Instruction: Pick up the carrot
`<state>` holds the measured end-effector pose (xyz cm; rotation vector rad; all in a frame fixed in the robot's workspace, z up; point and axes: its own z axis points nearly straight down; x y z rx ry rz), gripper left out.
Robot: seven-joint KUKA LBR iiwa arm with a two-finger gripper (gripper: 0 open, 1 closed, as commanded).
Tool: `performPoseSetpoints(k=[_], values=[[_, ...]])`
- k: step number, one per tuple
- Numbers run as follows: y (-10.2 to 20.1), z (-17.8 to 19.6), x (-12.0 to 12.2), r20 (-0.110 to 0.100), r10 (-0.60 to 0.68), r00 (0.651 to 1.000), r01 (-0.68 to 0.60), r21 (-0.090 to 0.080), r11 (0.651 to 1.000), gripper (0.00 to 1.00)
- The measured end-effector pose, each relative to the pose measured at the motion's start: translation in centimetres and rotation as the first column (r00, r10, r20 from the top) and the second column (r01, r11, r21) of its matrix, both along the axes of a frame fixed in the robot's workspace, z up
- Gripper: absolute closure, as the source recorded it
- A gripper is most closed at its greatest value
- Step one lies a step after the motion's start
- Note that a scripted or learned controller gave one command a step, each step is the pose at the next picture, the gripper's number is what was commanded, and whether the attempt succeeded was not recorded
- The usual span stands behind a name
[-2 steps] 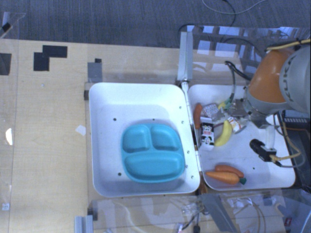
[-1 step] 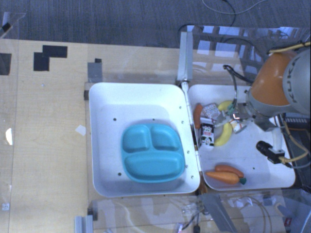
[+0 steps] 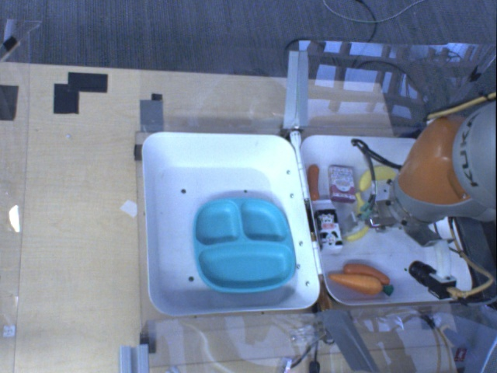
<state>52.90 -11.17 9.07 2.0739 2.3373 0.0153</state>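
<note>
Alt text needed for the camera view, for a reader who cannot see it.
An orange carrot lies at the near edge of the right white bin, while the grey-and-orange arm hangs over that bin's middle. The left bin holds a blue divided plate.

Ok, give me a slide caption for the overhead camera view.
KUKA arm over the right bin, carrot at its front; blue tray in the left bin.

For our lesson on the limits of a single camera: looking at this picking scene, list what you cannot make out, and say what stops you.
- Tool: the orange-banded arm covers it in the camera view, so its fingers' state is unclear.
- Yellow item: partly under the arm; identity unclear.
- Small carton and purple packet: print too small to read.
- Carrot: another orange piece touches it; their boundary is blurred.
</note>
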Motion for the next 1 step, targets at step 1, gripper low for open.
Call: performPoseSetpoints(k=[1], values=[[0.49,0.09,-3.55,0.005,-0.027,1.0,0.027,-0.002,1.0,0.0]])
